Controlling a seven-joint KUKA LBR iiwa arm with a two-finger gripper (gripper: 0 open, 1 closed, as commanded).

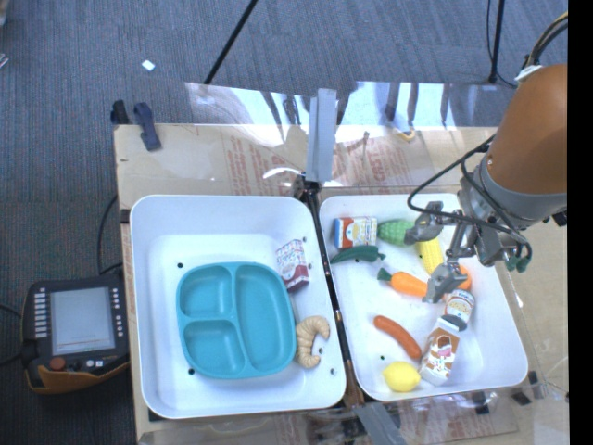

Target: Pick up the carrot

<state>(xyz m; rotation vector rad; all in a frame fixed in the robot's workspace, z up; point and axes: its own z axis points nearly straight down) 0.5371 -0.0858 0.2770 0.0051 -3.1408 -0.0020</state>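
Hovering gripper — fingertips touching the carrot; jaw gap unreadable

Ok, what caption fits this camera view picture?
Robot gripper reaching down over the carrot in the right bin.

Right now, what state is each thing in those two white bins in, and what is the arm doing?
Carrot: lying flat in the right bin, gripper right at its end.
Sausage: lying flat.
Lemon: resting in the near corner.
Bottle: lying on its side.
Corn: lying flat, partly under the arm.
Blue tray: flat in the left bin.
Croissant: beside the tray.
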